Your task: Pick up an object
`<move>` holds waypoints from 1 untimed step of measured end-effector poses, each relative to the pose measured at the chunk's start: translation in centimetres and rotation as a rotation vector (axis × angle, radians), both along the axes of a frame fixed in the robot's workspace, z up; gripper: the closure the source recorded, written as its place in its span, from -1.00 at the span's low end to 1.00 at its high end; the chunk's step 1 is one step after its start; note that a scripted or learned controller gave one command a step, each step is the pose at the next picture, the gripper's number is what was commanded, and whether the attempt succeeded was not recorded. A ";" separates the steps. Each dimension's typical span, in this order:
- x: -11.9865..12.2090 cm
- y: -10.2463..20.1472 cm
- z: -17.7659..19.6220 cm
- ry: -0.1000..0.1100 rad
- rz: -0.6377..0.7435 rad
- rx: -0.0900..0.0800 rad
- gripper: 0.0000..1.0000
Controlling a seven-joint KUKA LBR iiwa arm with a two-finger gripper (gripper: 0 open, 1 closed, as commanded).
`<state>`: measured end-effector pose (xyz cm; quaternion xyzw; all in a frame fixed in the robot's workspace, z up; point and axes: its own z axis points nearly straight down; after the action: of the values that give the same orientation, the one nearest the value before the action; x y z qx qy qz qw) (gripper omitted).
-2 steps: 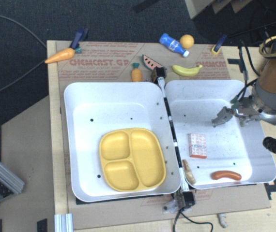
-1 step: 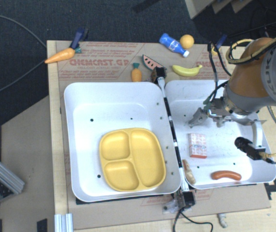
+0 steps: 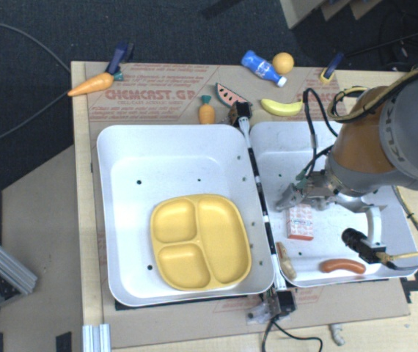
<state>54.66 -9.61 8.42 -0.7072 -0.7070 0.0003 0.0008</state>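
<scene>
The pincer (image 3: 302, 195) hovers low in the right bin (image 3: 282, 141), just above a small red-and-white packet (image 3: 301, 222); whether its fingers are apart or together cannot be told. A sausage (image 3: 343, 267) (perhaps a toy) lies near the bin's front edge, and a yellow divided plate (image 3: 199, 239) sits in the left bin (image 3: 165, 149).

From my remote station I have a single fixed camera, mounted above the bench (image 3: 158, 321) and tilted down at a slant. It frames both white bins whole, the left bin (image 3: 121, 167) and the right bin (image 3: 282, 141), side by side, with dark floor along the far edge. The arm (image 3: 385, 145) enters from the right. The view sits at middle distance, high enough to take in the bench's far rim.
</scene>
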 end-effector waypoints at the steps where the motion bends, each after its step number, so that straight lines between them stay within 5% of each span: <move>1: -1.0 -0.4 0.0 0.001 0.000 0.001 -1.00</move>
<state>53.62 -10.03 8.43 -0.7073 -0.7070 0.0005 0.0013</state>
